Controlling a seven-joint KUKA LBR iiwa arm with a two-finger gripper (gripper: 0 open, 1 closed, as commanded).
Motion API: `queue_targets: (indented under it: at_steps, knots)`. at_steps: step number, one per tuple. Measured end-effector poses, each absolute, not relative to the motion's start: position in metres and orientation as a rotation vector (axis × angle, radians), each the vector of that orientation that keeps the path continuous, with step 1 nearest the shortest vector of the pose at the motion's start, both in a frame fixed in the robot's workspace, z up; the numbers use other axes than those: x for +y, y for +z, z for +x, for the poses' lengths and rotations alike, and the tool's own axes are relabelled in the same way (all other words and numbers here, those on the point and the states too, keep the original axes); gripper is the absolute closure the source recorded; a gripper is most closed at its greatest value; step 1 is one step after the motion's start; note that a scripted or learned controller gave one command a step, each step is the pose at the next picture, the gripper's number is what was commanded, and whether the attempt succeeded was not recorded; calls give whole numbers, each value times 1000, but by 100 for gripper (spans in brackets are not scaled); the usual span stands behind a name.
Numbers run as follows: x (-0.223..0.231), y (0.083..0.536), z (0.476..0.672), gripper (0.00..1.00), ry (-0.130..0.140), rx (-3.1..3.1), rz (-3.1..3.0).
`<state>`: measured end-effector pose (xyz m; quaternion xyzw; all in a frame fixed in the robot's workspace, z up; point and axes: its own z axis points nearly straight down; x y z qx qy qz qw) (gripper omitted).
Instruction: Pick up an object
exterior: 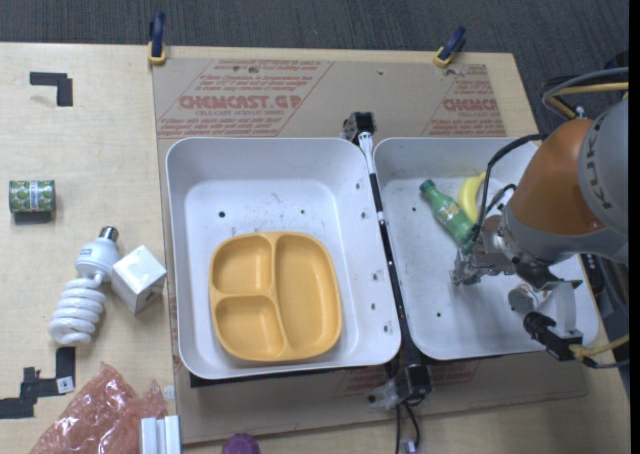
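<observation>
Green bottle (447, 210) lay in my right-hand bin (420, 302), tilted along a diagonal with its cap toward the upper left and its lower end running down toward my pincer (468, 270). A yellow object (471, 192) sat just beside it on the far side, touching or nearly so, partly hidden under my arm (560, 192).

My pincer was low inside that bin, just below and to the right of the bottle's lower end, close enough that I could not tell whether they touched. Whether it was released or clenched, I could not tell; nothing was plainly between the tips.

For room, the bin floor to the left and toward the near rim was bare white, giving open space on that side. The dividing wall where the two bins meet stood well to the left of my pincer. My wrist and its orange band covered the bin's right part.

The left bin (200, 172) carried a yellow divided tray (276, 294) set toward its near side. Outside the bins, on the bench (80, 142), lay a spiral light bulb (82, 287), a small white cube (139, 278) just beside it, and a green can (31, 198) farther up.
</observation>
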<state>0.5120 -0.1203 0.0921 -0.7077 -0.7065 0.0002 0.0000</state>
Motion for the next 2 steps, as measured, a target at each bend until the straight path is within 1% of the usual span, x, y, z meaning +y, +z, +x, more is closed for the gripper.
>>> queue_targets:
  at_steps: [1,2]
  knots:
    - [-93,92,477,0,0,-2219,-2224]
    - [-94,102,479,100,-2,-2219,-2228]
